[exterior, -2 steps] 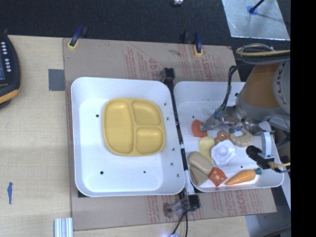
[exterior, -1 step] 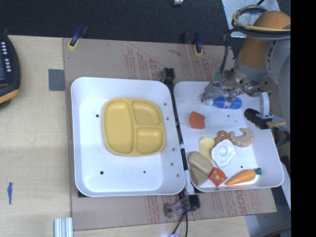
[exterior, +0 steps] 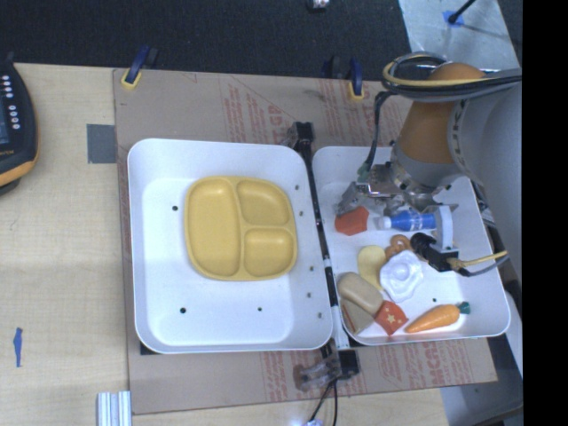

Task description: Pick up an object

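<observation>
Camera view from above: we look down on two white bins side by side, and we place everything by the red block, which lies near the far left corner of the right bin. The grey and orange arm reaches in from the block's right. Its gripper hangs low just beyond the block and slightly to its right, very close to it. We cannot tell whether the gripper is parted or closed, and we see nothing held in it. Just right of the block lies a blue and white tube, on its side. Nearer to us than the block sits a pale yellow piece, and just right of that a white egg. Nearer still lie a beige piece, a red cube touching it, and a carrot beside the cube, farthest right of the three. Left of the block is the left bin. It holds a yellow plate with three compartments, lying flat and well apart from the block.
</observation>
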You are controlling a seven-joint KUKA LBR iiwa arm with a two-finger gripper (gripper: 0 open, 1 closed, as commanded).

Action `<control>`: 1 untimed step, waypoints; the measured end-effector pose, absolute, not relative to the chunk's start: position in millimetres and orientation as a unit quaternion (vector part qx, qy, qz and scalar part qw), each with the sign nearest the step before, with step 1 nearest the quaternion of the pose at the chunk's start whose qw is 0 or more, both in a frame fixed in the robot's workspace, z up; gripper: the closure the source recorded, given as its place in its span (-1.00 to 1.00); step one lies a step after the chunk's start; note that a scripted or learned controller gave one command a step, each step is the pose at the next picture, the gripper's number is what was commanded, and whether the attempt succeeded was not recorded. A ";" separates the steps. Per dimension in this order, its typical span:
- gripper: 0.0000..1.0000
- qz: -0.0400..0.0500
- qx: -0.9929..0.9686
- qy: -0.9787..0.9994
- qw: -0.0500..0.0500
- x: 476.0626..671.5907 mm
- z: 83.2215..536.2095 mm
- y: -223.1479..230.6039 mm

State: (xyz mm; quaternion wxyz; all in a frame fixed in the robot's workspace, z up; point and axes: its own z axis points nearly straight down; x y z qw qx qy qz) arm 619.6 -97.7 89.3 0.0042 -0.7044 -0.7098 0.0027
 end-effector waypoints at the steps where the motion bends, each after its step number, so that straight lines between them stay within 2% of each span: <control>1: -1.00 0.002 -0.705 -0.709 0.002 621.0 91.8 -97.1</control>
